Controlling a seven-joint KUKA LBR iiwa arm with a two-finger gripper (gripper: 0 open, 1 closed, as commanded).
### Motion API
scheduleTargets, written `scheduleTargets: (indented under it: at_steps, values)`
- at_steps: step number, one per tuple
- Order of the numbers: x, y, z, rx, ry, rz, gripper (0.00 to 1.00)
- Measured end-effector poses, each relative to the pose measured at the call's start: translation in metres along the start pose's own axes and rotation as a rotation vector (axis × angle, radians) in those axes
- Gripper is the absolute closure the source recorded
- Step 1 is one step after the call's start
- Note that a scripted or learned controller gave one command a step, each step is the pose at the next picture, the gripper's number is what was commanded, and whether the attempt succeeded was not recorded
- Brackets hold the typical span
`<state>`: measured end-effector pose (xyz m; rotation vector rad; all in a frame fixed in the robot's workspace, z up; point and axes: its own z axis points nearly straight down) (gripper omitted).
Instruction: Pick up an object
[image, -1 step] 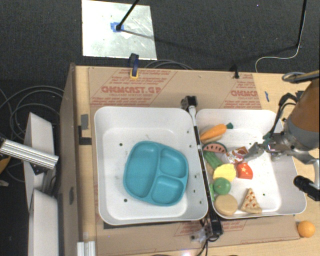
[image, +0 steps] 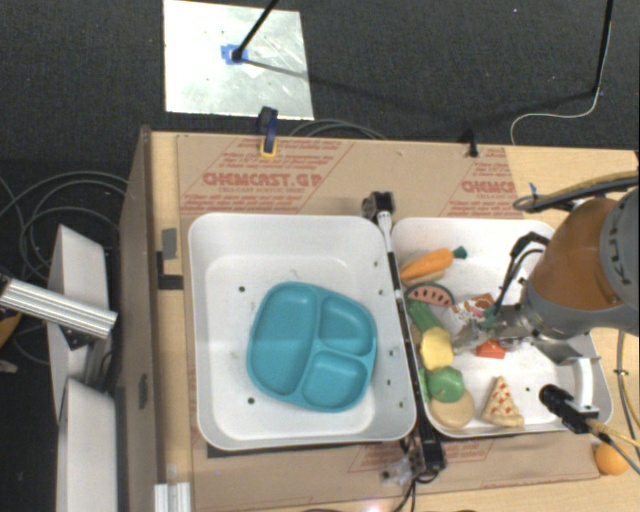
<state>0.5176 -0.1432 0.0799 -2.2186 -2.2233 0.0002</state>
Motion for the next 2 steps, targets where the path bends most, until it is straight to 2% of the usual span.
scheduleTargets:
  at_steps: [1, 2]
  values:
    - [-0.001, 0.001, -0.015, -0.005, -0.001, 0.000, 1.00]
    - [0.078, 0.061, -0.111, -0.015, 0.001, -0.013, 1.00]
